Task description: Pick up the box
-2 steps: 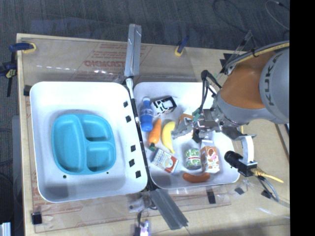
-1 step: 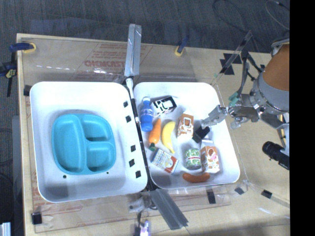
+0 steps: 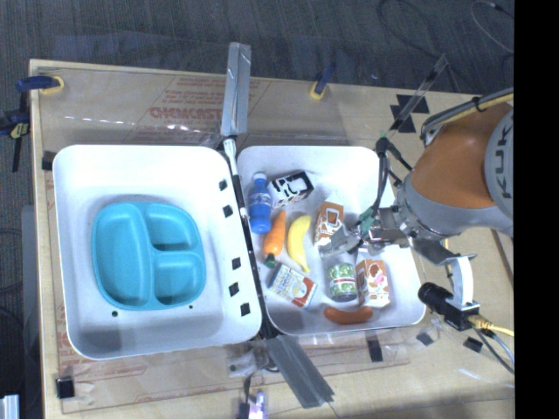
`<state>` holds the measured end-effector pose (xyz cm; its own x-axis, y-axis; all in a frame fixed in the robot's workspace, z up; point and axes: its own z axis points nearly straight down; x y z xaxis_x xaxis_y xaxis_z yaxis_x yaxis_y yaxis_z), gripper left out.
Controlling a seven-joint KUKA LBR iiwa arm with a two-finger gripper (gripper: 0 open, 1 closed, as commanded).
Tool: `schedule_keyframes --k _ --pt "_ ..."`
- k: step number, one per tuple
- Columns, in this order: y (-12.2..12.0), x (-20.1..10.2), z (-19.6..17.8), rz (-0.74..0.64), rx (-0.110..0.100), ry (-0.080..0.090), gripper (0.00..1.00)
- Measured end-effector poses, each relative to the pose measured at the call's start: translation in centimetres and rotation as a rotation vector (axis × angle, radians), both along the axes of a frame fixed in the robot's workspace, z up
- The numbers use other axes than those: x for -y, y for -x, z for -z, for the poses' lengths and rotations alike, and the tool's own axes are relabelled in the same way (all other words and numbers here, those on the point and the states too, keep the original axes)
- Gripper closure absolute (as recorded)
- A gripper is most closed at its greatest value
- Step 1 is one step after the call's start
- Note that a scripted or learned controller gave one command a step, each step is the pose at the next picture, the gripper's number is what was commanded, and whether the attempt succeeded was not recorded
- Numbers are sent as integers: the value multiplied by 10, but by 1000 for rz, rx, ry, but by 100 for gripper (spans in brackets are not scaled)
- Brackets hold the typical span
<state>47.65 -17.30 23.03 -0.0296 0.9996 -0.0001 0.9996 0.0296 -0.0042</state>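
Camera view: claw point(image 3: 354, 236) over right bin point(image 3: 349, 160), beside box point(image 3: 328, 223).

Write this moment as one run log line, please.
gripper: over right bin | nearest: brown box | grasp: not seen

The arm point(image 3: 463, 177) is cut off at the right, so only its orange band and grey wrist show. The gripper point(image 3: 354, 238) is small and blurred against the clutter; whether it touches the brown box point(image 3: 329, 221) beside it cannot be told. The wrist covers part of the right bin's rim point(image 3: 384, 182). Labels on the cartons point(image 3: 374, 282) and can point(image 3: 342, 280) are too small to read. The sausage point(image 3: 348, 314) lies partly under the can's edge. The counter point(image 3: 131, 103) print is too faint to read.
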Motion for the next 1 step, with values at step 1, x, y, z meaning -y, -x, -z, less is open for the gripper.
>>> schedule_keyframes --k 1 --pt "0 -48 139 -9 4 5 0"
